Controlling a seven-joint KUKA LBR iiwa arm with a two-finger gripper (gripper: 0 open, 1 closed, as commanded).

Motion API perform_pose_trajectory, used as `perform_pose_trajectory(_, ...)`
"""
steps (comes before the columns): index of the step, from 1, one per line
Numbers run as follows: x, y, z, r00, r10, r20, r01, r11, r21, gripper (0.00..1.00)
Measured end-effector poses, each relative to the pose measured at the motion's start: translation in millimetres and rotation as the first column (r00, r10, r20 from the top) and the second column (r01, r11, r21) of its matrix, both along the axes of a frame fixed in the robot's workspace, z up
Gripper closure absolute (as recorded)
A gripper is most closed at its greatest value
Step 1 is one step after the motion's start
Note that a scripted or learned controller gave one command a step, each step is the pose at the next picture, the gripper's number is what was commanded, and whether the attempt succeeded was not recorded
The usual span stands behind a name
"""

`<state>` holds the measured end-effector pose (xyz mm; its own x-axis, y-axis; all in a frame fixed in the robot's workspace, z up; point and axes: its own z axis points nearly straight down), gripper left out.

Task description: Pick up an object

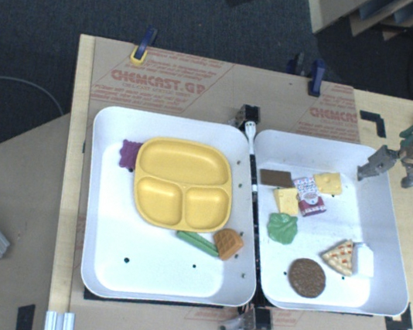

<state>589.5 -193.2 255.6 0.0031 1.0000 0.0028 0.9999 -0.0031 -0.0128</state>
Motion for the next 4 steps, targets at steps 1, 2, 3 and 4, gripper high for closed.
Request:
perform_pose_trajectory(1,2.4,0.5,7.5,1.000,0.003,0.013,-0.003,1.000,-0.003,0.00)
perform_pose_trajectory(2,3.9,0.2,-55.3,1.000,0.003,0.007,-0.003,1.000,-0.001,0.00)
perform_pose_trajectory(3,-0.5,7.5,-116.7,1.000,0.003,0.005,-0.003,1.000,0.000,0.00)
perform_pose_trajectory(4,0.8,8.2,-166.3,1.000,0.002,0.013,-0.002,1.000,0.000,0.00)
